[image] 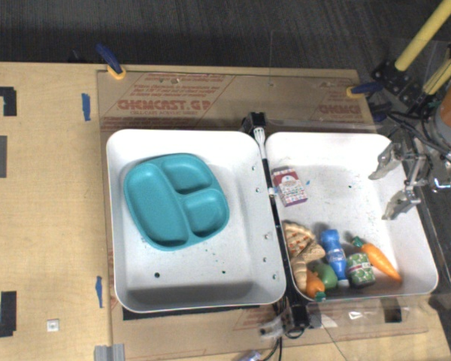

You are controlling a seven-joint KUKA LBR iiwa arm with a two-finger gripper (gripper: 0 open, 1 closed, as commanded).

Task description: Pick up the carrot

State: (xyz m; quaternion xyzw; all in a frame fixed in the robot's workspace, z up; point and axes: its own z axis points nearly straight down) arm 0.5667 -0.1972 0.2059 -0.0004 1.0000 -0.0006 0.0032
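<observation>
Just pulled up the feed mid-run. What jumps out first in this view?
The big teal tray in the left bin grabs the eye first. Next comes the bright cluster at the near end of the right bin, with the carrot at its right edge beside a blue bottle. The gripper hangs open over the right bin's right side, apart from the carrot.

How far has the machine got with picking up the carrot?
Nothing looks done yet. The orange carrot with a green top lies in the near right corner of the right white bin, next to a small green and white can. The gripper hangs open over the bin's right edge, apart from the carrot and holding nothing. Reaching the carrot, closing on it and lifting are all left.
</observation>
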